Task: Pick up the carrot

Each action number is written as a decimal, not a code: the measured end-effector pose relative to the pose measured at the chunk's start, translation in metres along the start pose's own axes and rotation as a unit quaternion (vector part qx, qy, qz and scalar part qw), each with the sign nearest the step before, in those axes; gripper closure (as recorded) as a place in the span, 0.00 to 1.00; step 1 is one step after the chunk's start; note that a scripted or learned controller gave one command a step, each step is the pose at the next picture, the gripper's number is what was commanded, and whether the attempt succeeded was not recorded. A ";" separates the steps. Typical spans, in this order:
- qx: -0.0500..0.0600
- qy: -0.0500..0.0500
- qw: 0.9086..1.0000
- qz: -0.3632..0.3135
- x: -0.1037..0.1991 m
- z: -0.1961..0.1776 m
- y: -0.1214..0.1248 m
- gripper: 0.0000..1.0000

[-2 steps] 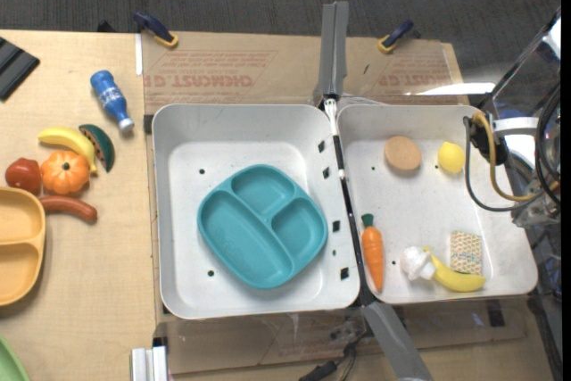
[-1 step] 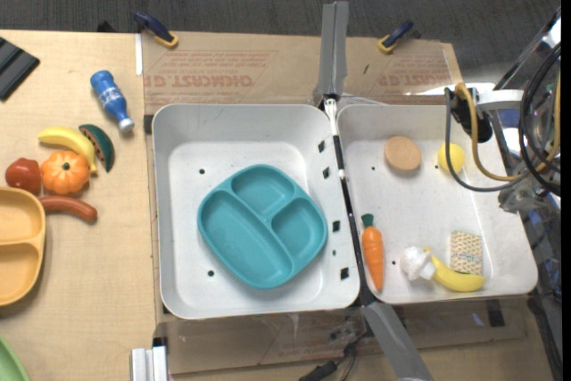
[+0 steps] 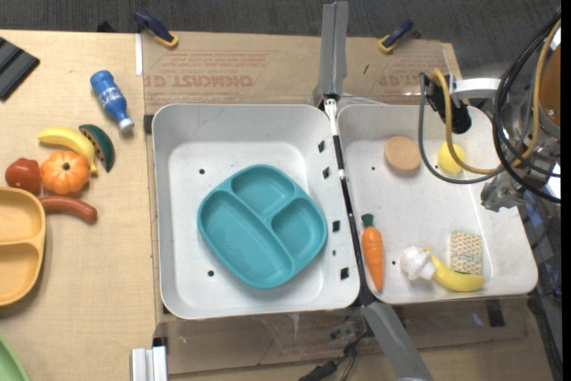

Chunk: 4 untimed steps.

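Gripper [image 3: 501, 192] of mine hangs at the frame's right edge; open or closed, I cannot tell. The carrot [image 3: 372, 256] lies ungrasped, well apart, at the right bin's [image 3: 419, 210] lower left, so approach and grasp remain.

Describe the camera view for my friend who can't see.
An orange carrot lies by the left wall of the right bin, near a banana. The left bin holds a teal plate. The robot arm is at the right.
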<state>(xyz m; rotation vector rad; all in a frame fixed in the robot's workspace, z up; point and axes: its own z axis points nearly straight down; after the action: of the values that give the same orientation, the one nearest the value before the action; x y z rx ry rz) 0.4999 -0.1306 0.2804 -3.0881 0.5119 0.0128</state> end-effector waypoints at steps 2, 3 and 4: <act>-0.002 0.000 0.999 -0.035 0.039 0.093 -0.073 1.00; 0.000 0.001 0.998 -0.056 -0.022 -0.044 -0.081 1.00; 0.003 0.003 1.000 -0.029 -0.006 -0.156 -0.007 1.00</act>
<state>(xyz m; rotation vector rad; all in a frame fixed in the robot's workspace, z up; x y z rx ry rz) 0.4971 -0.1237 0.4367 -3.0978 0.4210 0.0005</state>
